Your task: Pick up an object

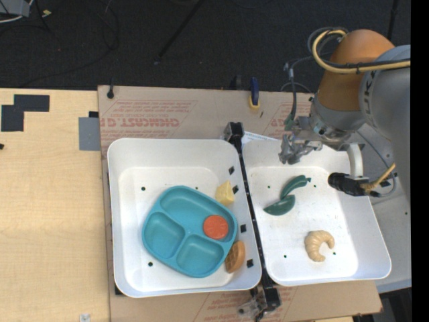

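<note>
My gripper (289,154) hangs over the back edge of the right bin (362,260), with nothing seen between its fingers. A dark green pea pod (287,196) lies in that bin just below and in front of the gripper. A tan croissant (319,244) rests nearer the front of the same bin. In the left bin (127,180) a blue divided tray (175,237) carries an orange-red round piece (216,227). A pale yellow piece (225,193) sits by the tray's far right corner, and a brown bun (234,256) leans against the tray's right front edge.
A black divider (242,186) runs between the two bins. Cardboard (167,116) lies under the bins, with a blue clip (254,92) at its back edge. Wooden bench surface (47,213) spreads to the left.
</note>
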### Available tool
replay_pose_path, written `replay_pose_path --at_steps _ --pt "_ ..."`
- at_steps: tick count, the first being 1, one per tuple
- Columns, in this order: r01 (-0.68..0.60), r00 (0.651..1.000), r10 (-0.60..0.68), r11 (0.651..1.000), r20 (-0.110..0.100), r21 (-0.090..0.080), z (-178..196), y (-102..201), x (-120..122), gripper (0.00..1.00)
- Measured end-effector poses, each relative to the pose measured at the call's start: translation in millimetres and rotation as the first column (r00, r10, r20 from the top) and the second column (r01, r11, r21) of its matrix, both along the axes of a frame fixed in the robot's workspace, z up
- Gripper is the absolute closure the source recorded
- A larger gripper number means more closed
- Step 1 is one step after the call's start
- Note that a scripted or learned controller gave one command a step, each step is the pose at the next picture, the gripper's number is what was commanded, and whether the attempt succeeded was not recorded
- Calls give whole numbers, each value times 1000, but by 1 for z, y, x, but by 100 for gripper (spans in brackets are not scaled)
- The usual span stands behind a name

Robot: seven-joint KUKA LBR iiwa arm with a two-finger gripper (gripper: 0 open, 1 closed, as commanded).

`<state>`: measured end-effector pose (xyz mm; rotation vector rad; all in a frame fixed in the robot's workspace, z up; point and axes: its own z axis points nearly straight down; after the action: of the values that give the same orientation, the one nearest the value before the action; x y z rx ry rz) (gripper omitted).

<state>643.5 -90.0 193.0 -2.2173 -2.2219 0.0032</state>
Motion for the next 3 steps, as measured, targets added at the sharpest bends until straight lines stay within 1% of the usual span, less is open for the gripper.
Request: replay_pose_path --at_steps 1,2,3 --pt "0 1000 0 1000 0 0 -6 30 0 100" --pt "-2 1000 2 1000 -2 1 -6 77 0 100" --pt "-1 1000 1 1000 1 1 6 102 0 100"
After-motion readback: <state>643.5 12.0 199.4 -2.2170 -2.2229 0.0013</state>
